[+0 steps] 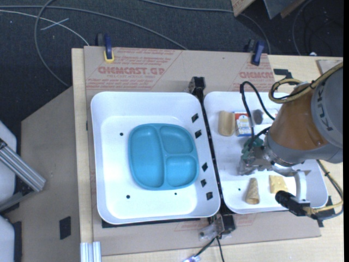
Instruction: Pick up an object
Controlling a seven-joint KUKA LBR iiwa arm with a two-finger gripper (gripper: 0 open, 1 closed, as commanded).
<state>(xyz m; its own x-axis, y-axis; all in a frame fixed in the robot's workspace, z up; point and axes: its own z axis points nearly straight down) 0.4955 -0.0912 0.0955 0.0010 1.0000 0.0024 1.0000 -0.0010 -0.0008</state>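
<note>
Cone-shaped piece (252,190) in right bin (232,201), near its front wall, long axis near upright in view, narrow tip up. Gripper (248,160) just above it; grip state unreadable.

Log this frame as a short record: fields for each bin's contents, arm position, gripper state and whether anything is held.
left bin: one blue divided plate, lying flat near the middle
right bin: tan cylinder, small printed box, small dark piece, cone-shaped tan piece, yellowish piece
arm: reaches in from the right, over the right bin
gripper: low over the middle of the right bin, between the upper and lower items
gripper state: cannot tell
object held: none seen
</note>
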